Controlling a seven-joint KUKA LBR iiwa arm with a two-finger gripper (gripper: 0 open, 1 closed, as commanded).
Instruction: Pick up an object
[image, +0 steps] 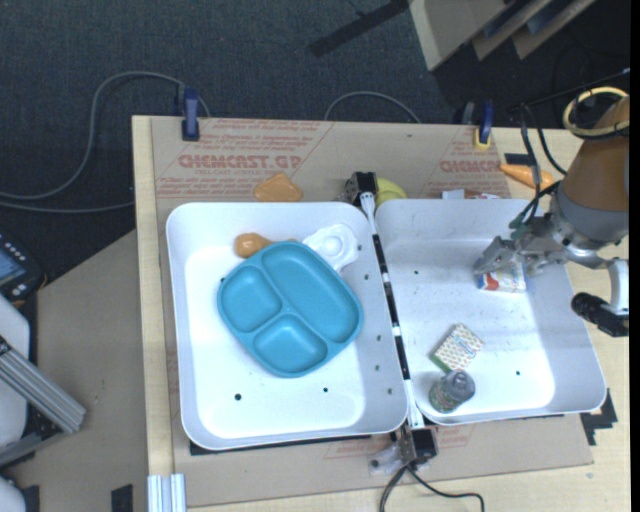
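Nearest the camera, a black cable connector (418, 446) is seen at the front edge of the bench (150, 300), just below the seam between the two white bins.

In the right bin (560, 390), a small grey and dark round object (452, 391) is found close to the front left corner. Just behind it a small packet with a checked pattern (458, 346) is noted, lying flat and tilted. Further back, a small white item with red and blue marks (503, 281) is seen on the bin floor.

The pincer (512, 260) is located directly over that white item, low in the right bin, with the grey arm (590, 215) and its orange band entering from the right. Whether the pincer is released or clenched cannot be told, and nothing can be confirmed as grasped.

In the left bin (200, 400), a blue divided plate (290, 308) is recorded, lying flat near the middle. A white cup-like piece (333, 243) is touching its rear right edge, and a small orange lump (251, 244) is just beside its rear left edge.

Behind the bins, on the bare bench, an orange object (278, 188) and a yellow object (389, 191) are noted. Two blue clamps (190, 112) are fixed at the rear edge.
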